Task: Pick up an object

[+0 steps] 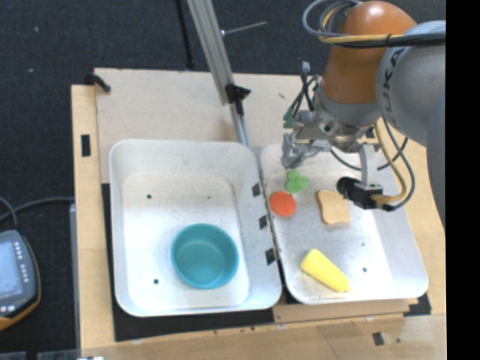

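From my end the claw (297,156) hangs right above the green piece (297,181); can't tell its state; I'd worry about clipping the orange ball (283,204) or the bin's wall (264,172).

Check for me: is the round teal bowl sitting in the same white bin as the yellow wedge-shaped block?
No, the round teal bowl sits in the left white bin, while the yellow wedge-shaped block lies in the right white bin.
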### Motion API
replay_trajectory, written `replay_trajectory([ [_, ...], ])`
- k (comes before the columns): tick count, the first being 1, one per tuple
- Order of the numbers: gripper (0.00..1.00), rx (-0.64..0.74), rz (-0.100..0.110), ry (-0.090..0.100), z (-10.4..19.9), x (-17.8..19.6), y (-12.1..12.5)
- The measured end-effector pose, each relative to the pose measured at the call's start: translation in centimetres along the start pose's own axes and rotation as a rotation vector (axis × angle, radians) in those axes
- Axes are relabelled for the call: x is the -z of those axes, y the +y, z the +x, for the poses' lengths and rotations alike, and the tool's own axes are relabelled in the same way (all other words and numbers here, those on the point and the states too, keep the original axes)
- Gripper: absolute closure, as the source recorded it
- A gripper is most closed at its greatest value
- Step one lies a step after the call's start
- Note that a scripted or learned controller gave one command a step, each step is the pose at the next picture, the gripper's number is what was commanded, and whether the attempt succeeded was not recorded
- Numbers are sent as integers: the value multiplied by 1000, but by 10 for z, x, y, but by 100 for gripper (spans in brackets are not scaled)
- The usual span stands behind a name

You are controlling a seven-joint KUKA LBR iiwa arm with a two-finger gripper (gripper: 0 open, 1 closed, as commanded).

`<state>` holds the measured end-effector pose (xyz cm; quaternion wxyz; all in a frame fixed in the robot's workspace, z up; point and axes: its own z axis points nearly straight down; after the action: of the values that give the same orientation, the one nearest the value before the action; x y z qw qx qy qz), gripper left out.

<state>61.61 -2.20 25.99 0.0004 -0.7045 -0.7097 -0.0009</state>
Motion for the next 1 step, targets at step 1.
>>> replay_trajectory([
  [1,100,-5,1,-2,47,-16,-1],
])
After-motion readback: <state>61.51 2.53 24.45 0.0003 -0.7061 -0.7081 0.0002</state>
